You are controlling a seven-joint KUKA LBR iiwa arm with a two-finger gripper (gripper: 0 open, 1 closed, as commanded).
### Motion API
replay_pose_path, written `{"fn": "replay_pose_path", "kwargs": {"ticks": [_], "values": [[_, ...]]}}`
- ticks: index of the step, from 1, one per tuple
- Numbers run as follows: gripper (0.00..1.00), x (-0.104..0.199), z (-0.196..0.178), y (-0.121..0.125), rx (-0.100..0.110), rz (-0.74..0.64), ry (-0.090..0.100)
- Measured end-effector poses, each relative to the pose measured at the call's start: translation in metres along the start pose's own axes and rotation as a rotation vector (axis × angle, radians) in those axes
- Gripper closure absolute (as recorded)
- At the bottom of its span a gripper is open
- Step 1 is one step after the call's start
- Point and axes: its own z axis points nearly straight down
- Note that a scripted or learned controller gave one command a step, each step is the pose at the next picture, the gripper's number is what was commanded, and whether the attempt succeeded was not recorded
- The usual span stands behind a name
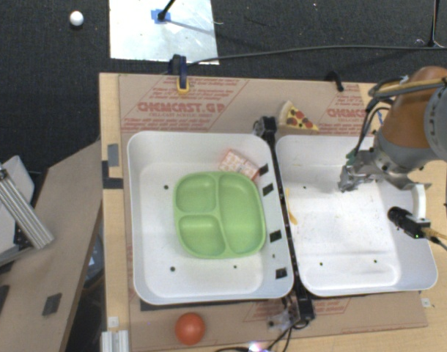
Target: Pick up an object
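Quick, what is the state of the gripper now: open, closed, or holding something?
Gripper: cannot be told; it is over the right bin.

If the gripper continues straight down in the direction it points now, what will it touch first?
Probably the bare white floor of the right bin. The gripper points down over the bin's upper part, and no object lies beneath it. Its height above the floor is unclear.
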Motion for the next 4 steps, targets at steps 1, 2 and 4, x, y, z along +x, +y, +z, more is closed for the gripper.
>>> {"fn": "replay_pose_path", "kwargs": {"ticks": [1, 2, 4], "values": [[1.00, 0.010, -0.051, 0.001, -0.001, 0.001, 0.000], [1.00, 0.006, -0.114, -0.001, -0.002, 0.001, -0.001], [1.00, 0.046, -0.152, -0.005, 0.003, 0.000, 0.000]]}}
